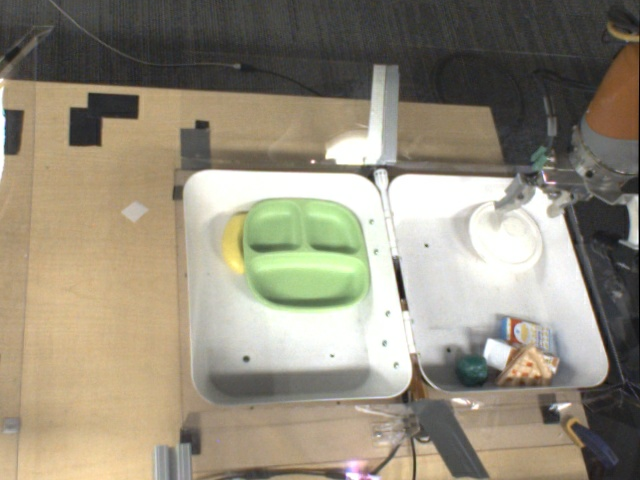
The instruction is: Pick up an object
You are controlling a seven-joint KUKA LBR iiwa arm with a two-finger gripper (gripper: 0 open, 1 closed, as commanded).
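Observation:
My gripper [536, 199] hangs over the far right corner of the right bin [440, 288]. Its fingers [516, 195] stand open with nothing between them. Just below and to the left of it, a clear round dish [504, 236] lies on the bin floor. At the bin's near right corner sit a small printed carton [526, 332], a white and blue packet [497, 351], an orange patterned packet [528, 367] and a dark green ball [472, 370].
The left bin [215, 298] holds a green divided plate [303, 251], and a yellow item [232, 242] pokes out from under its left edge. A metal post [384, 113] stands behind the ridge between the bins.

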